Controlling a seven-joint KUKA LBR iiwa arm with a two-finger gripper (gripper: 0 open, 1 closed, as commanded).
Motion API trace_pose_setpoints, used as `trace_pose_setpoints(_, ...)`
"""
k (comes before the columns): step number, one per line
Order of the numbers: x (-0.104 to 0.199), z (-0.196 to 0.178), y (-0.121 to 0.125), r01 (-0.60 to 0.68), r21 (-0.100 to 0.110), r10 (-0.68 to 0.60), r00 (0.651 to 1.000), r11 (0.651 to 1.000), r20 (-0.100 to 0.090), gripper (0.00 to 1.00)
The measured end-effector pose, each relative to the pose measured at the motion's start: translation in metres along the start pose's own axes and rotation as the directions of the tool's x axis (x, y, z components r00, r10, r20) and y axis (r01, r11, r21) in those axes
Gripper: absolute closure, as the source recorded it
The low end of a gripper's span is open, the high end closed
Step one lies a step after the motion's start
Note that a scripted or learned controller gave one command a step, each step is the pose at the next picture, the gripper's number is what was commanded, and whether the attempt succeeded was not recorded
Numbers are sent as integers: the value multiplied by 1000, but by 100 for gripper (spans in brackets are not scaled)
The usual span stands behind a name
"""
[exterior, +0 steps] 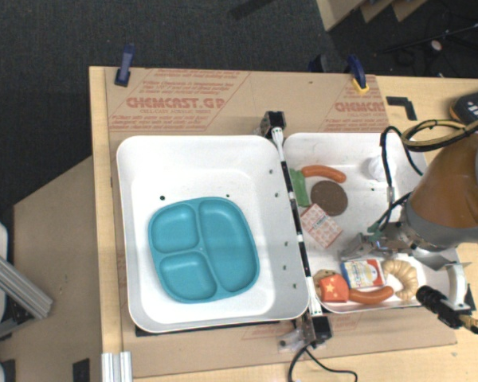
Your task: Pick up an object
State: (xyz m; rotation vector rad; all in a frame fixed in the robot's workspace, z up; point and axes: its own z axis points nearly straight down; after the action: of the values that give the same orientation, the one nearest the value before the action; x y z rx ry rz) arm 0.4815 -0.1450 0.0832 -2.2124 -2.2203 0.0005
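The right bin (346, 146) holds several small items. An orange sausage (324, 173) lies at the back, with a brown round patty (329, 197) and a green strip (300, 188) just in front of it. A checkered packet (321, 225) sits mid-bin. At the front lie a red and white carton (361, 274), a tan pastry (405, 275), a hot dog (369, 295) and a red-orange piece (329, 287). My gripper (365, 247) hangs low over the bin's front right, just above the carton, with the orange-banded arm (452, 193) behind it.
The left bin (135, 213) carries a teal divided plate (203, 247). A divider with black clips (291, 213) runs between the bins. Cables (414, 138) loop over the right bin's back corner. The cardboard bench edge (99, 213) is to the left.
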Motion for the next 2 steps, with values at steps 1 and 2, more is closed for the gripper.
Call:
trace_pose_setpoints(1,-4,-11,1,-5,-6,5,1000,1000,5,100)
trace_pose_setpoints(2,-36,-111,37,-4,-18,4,1000,1000,11,100)
